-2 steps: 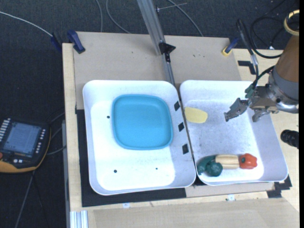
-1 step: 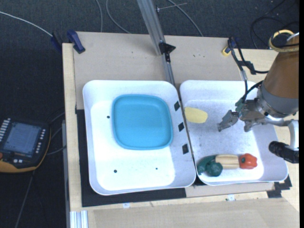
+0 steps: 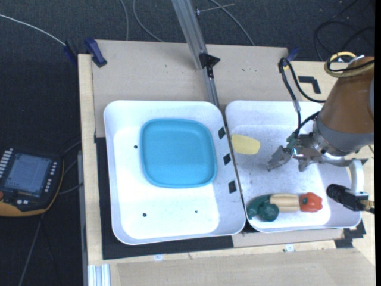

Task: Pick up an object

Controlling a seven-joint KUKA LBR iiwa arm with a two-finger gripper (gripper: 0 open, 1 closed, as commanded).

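Note:
My gripper hovers in the middle of the right bin, open, with nothing between its fingers. A pale yellow piece lies to its left, near the bin's left wall. Along the bin's front edge lie a dark green object, a tan cylinder and a red object, side by side and touching. They sit below the gripper and apart from it. The grey and orange arm comes in from the right above the bin.
The left bin holds a light blue square plate. A metal pole slants down to the gap between the bins. Black cables run from the bench's back right to the wrist.

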